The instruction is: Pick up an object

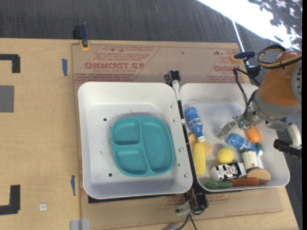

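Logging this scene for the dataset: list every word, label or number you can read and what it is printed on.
"CHEMCAST GP", red print, upside down, on the brown protective sheet behind the bins.
Same red print repeats on the sheet near the right bin; partly cut off, unreadable.
Blue bottle label: too small to read.
Black and white carton: print blurred, unreadable.

The pale wooden tabletop (pixel 38 143) looks matt, with a brown paper-like printed sheet (pixel 120 63) laid on it. Both shallow white plastic bins (pixel 91 128) look smooth and faintly glossy. Inside the left bin, the teal divided plastic tray (pixel 142 145) is smooth with a soft sheen. Right of that tray, the yellow corn cob toy (pixel 198 158) looks ridged and shiny.
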{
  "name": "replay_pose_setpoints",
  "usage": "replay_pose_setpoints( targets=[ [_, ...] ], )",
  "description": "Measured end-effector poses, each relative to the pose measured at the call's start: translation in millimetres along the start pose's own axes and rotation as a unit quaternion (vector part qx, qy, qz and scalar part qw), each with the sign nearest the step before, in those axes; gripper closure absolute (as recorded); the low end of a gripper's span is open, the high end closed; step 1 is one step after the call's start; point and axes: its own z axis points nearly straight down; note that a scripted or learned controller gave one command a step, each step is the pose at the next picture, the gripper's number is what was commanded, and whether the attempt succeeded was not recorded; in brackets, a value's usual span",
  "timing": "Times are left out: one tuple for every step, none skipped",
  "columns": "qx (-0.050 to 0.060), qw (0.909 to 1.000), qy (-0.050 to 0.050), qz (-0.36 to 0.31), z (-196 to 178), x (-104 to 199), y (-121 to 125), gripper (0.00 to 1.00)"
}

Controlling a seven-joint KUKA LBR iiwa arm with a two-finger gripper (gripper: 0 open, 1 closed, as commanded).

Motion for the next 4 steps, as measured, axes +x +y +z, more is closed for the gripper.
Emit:
replay_pose_setpoints(
  targets=[
    [-0.002, 1.0000, -0.002, 0.001, -11.2, -1.0, 1.2, 1.00],
    [0.000, 0.9987, -0.001, 0.052, -140.8, 53.5, 17.6, 1.00],
    [0.002, 0.9947, -0.001, 0.103, -56.4, -0.9, -33.0, 1.00],
    [0.000, 0.9666, -0.001, 0.256, -111.2, 46.9, -6.7, 1.00]
  ],
)
